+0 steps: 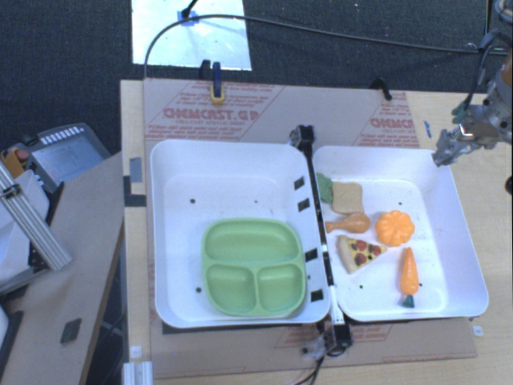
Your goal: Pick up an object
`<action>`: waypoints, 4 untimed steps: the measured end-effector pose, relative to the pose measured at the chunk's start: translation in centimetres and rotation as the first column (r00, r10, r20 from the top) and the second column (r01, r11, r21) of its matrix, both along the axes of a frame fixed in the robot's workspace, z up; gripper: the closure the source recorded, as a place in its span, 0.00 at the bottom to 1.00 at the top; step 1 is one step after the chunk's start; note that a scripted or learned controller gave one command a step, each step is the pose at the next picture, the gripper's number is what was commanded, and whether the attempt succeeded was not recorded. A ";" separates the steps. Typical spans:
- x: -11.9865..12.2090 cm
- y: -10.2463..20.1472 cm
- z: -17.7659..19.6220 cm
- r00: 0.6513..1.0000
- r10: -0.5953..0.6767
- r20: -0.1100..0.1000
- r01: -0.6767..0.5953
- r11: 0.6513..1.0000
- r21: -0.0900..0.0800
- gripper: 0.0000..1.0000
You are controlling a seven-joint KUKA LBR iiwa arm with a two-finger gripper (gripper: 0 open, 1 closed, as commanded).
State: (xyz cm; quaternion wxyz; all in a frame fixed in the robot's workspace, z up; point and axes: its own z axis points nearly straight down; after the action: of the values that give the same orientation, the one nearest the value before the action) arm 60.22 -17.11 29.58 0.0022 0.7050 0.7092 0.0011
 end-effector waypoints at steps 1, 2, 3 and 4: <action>0.3 5.2 0.2 1.000 0.003 -0.003 -0.003 1.000 0.003 1.00; 1.7 10.6 -0.2 1.000 0.004 -0.002 -0.004 1.000 0.003 1.00; 1.9 15.3 -2.2 1.000 0.004 -0.004 -0.004 1.000 0.003 1.00; 3.0 21.3 -2.7 1.000 0.005 -0.002 -0.005 1.000 0.004 1.00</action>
State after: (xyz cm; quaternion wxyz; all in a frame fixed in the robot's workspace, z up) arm 63.23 4.17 26.88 0.0001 0.7033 0.7109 0.0016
